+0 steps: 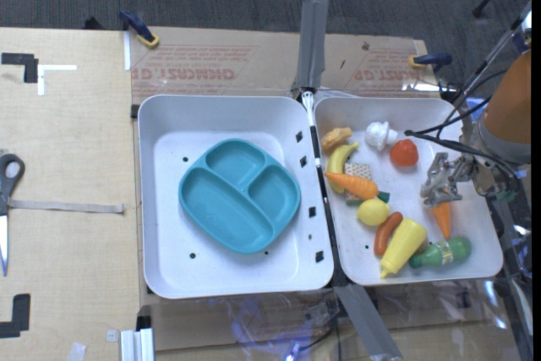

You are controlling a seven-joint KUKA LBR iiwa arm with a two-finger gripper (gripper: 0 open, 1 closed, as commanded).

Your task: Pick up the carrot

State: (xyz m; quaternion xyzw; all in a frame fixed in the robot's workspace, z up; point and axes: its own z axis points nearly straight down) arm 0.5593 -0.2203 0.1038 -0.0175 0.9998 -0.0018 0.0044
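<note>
White bins sit side by side on the bench. The left bin (152, 207) holds a blue divided plate (240, 195). The right bin (482, 262) holds toy food.

The carrot (353, 184) lies at the left side of the right bin, orange with a green end pointing right. It is just nearer than a banana (340, 156) and just beyond a lemon (373, 212).

The gripper (441, 188) hangs over the right side of the same bin, well apart from the carrot. An orange cone (443, 221) lies directly at its tip, point toward the near edge. Whether the gripper is spread, closed or clamping the cone cannot be determined.

A tomato (404, 152) lies to the gripper's far left.
</note>
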